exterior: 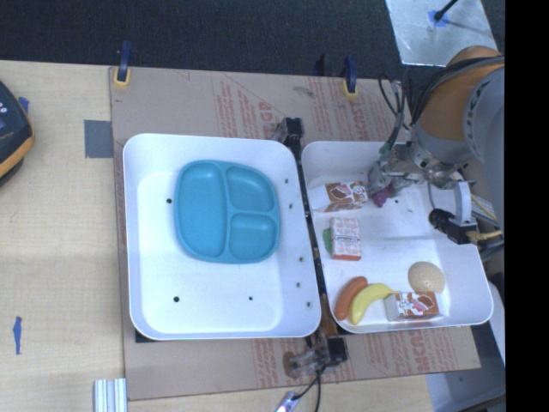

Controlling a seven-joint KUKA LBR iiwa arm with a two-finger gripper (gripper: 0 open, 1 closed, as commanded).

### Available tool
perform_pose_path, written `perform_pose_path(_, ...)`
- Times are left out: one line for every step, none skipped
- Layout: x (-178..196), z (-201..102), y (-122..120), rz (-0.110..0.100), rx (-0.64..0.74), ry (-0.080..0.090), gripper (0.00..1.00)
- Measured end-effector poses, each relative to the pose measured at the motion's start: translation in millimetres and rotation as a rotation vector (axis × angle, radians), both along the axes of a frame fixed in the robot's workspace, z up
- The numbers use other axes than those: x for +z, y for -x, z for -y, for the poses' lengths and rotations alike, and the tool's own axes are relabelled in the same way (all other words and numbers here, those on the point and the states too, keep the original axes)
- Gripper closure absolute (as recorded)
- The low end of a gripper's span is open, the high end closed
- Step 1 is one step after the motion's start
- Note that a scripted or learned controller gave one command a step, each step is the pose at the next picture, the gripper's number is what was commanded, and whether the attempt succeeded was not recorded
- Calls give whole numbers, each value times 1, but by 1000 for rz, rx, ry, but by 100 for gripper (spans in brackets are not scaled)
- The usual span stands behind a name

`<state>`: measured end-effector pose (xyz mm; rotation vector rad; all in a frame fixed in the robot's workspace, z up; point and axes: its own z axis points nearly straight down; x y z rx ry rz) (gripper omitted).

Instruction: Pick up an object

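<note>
The right bin (467, 312) holds several small things: a brown and white packet (346, 196) at the back left, a red and white carton (346, 238) below it, a red sausage (350, 297) and a yellow banana (371, 302) at the front, a red and white packet (417, 305) beside them, and a beige round bun (426, 276). My gripper (381, 188) hangs low at the bin's back, just right of the brown packet, with a small purple thing (380, 198) at its tips. Whether that thing sits between the fingers is unclear.
The left bin (146, 316) holds a blue divided plate (227, 210). A black and yellow device (12, 136) lies at the bench's left edge. Clamps (349, 74) pin the cardboard at the back. The arm's black bracket (455, 223) overhangs the right bin's right side.
</note>
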<state>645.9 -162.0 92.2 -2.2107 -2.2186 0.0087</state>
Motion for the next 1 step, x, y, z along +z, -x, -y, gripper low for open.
perform_pose_path(45, -30, -10, 25, -9, 27, 100)
